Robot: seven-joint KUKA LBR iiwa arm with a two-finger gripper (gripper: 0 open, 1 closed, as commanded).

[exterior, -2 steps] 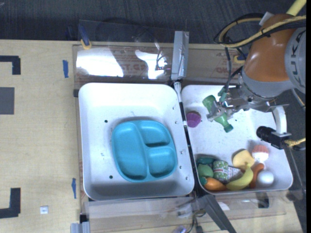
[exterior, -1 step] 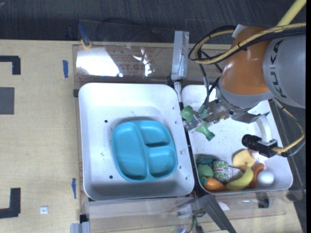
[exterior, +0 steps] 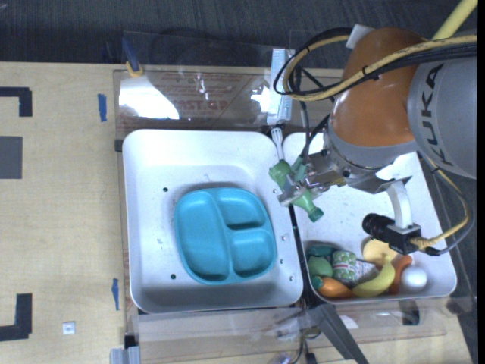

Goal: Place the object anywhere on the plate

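A pale wooden bench (exterior: 53, 226), two shallow white bins side by side on it, and we're looking down at a slant. In the left bin (exterior: 144, 165) sits the blue plate (exterior: 225, 233), three compartments, nothing on it yet. The right bin (exterior: 447, 275) has a heap of toy food (exterior: 356, 268) piled in its near corner: a banana, something orange, something green, a white ball.

The grey arm (exterior: 409, 97) with its orange band reaches in from the right, and the gripper (exterior: 297, 184) hangs right over the seam between the two bins. Greenish parts show at its tip, but whether that's a carried object or just the fingers themselves, I can't tell, and I can't tell if the hand is clenched or released either. The thing to be placed is most likely among that heap, or possibly at the tip.

The risks, then. If the gripper carries nothing, a trip to the plate delivers nothing. If it does carry something, it's over the bin walls, not the plate; letting go here would likely drop it on the rim or beside the plate. A weak pinch could shed it on the way across.
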